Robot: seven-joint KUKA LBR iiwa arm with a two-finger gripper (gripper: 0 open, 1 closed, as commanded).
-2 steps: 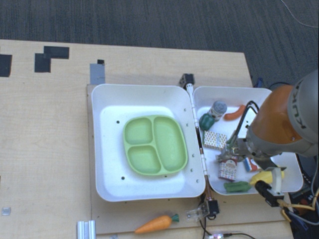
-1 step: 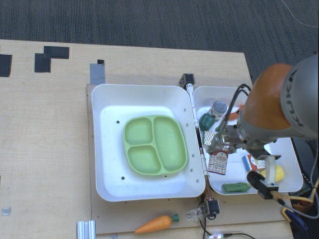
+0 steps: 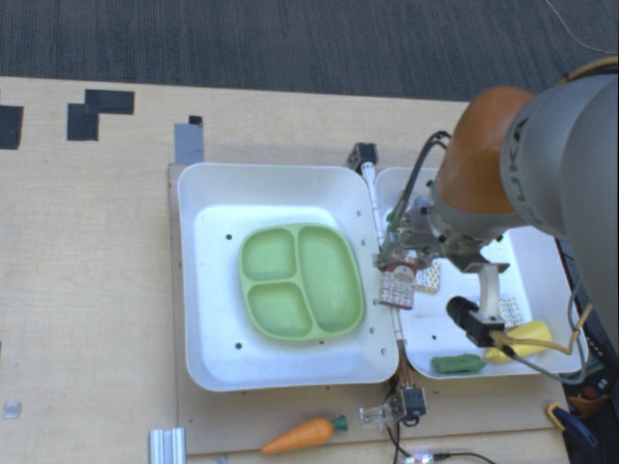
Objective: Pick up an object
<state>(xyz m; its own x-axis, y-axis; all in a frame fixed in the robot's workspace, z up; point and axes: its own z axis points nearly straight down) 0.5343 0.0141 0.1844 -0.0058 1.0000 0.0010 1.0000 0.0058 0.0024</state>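
Orange-banded arm rests its pincer, seemingly, on a patterned packet — clamped or apart, unclear.

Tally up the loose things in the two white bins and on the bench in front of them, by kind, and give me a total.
Green divided plate: 1
Patterned packets: 3
Small green piece: 1
Carrot: 1
Total: 6

Dark grey ribbed carpet beyond pale wood bench; black tape patches at bench's left.
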